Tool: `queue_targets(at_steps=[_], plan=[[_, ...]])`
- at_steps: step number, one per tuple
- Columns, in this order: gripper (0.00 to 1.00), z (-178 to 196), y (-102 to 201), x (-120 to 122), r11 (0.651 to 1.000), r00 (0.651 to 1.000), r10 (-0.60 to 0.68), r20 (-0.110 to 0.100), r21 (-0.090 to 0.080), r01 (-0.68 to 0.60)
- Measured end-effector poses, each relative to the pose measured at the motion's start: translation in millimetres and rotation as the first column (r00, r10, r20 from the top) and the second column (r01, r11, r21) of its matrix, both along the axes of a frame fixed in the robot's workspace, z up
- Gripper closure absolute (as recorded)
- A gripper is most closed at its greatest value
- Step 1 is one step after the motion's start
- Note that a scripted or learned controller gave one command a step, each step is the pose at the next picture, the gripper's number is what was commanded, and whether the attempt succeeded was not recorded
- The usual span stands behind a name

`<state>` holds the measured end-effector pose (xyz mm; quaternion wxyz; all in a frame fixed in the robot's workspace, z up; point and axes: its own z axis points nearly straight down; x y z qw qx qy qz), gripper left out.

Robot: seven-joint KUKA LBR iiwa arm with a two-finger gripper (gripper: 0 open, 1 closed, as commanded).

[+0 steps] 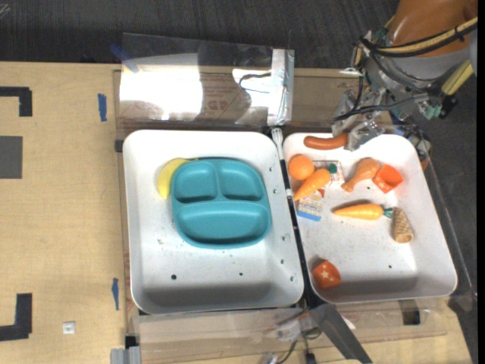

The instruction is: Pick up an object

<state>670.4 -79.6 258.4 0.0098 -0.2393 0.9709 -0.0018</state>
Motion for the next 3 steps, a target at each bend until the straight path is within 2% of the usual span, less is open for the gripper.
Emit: queue_targets(at_steps=[1,2,3], plan=[[1.0,13.2,0.5,2.1,1.0,1.0,-0.002,0.012,0.0,0.002],[1.0,21.0,2.8,-1.7,0.994,0.994,0.105,-0.007,-0.002,-0.105],[1.0,-8.3,-2.6,-53.9,0.991,0.991,0.136,-0.014,-0.001,-0.136]])
